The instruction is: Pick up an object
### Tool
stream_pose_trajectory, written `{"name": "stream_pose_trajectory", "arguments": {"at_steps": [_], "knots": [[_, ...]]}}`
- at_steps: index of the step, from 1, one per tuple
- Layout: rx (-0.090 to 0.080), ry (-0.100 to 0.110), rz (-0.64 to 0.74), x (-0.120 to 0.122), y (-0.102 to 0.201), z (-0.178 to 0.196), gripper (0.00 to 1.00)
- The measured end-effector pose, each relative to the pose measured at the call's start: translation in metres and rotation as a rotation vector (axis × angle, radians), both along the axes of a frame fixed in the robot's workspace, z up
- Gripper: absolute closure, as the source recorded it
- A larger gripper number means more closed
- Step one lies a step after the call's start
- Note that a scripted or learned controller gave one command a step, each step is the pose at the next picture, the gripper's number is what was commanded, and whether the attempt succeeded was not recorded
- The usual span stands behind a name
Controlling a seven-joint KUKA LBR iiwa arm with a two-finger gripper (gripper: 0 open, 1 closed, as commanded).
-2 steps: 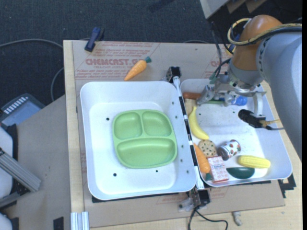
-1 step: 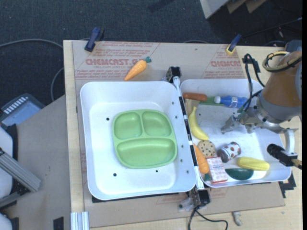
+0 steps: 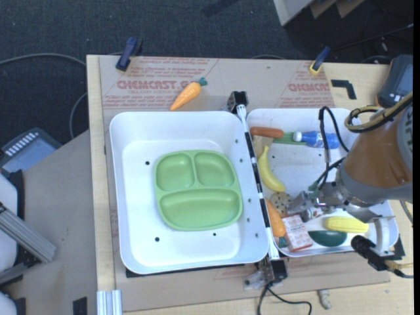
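1. I see the arm (image 3: 377,159) reaching in from the right, bent down low over the right bin (image 3: 289,118).
2. My gripper (image 3: 308,202) sits among the clutter; whether it grips anything, I cannot tell.
3. Just beside it lie a banana (image 3: 268,171) and a corn cob (image 3: 346,224).

2 white bins (image 3: 125,136), 1 green tray (image 3: 197,190), 2 carrots (image 3: 186,95), 1 banana (image 3: 268,173), 1 corn cob (image 3: 346,224).

Tray (image 3: 197,190) in L bin (image 3: 131,143)
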State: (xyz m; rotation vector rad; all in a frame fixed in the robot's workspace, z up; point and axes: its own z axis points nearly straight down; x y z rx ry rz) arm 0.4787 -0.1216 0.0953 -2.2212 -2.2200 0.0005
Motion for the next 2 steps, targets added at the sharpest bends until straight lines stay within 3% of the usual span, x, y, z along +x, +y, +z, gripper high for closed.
{"name": "stream_pose_trajectory", "arguments": {"at_steps": [1,2], "knots": [[-0.004,-0.006,-0.002,0.001,-0.001,0.011,1.0],[0.0,-0.002,0.002,0.061,0.077,0.089,1.0]]}}
